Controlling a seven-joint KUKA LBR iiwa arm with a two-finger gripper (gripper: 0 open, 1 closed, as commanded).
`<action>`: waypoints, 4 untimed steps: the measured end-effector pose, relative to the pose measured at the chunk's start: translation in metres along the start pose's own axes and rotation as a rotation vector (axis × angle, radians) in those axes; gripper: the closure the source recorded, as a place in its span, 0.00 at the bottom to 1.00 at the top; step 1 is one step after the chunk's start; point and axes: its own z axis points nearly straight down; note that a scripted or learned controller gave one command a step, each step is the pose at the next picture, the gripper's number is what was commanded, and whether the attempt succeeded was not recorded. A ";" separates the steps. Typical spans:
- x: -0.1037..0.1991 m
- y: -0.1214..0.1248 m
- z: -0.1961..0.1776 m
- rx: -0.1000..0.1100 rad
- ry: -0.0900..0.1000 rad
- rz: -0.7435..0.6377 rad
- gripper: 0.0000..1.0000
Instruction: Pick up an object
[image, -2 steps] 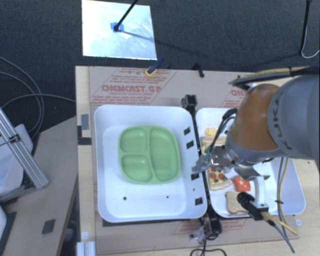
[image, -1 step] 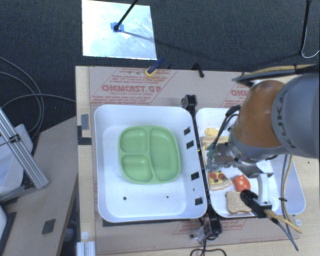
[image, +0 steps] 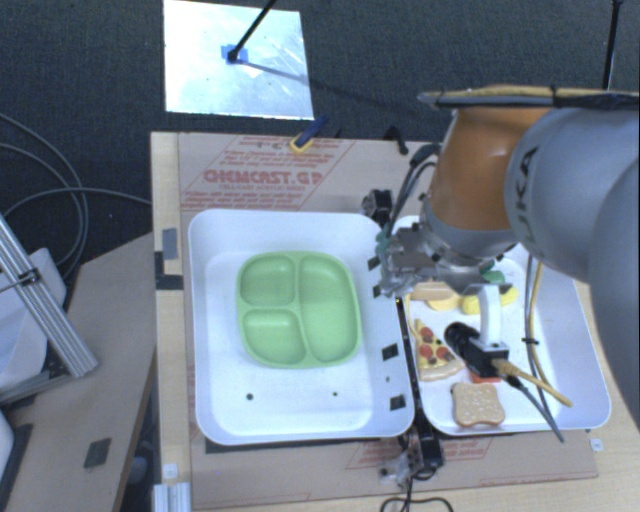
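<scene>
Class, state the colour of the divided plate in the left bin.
The divided plate is pale green, seen best in the camera view.

Bins: qty 2, white, side by side: left bin (image: 300, 415), right bin (image: 582, 385).

Left bin: green divided plate (image: 298, 308) x1, 3 compartments, approx. centre.

Right bin, food-shaped pcs:
- pizza slice (image: 432, 350) x1, by the bin's left wall
- toast slice (image: 477, 403) x1, near the front edge
- pale flat pc (image: 432, 292) x1, partly under the arm (image: 560, 170)
- yellow pc (image: 470, 300) x1, partly under the arm

Total seen in right bin: 4 pcs. Count beneath the arm can't be confirmed.

Arm: qty 1.

Cardboard sheet (image: 265, 170) under the bins: qty 1.
</scene>
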 end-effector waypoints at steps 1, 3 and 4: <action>0.036 0.011 0.022 0.008 -0.001 0.003 1.00; 0.021 -0.033 -0.195 -0.011 0.003 0.006 1.00; 0.022 -0.034 -0.186 0.006 -0.001 0.005 0.00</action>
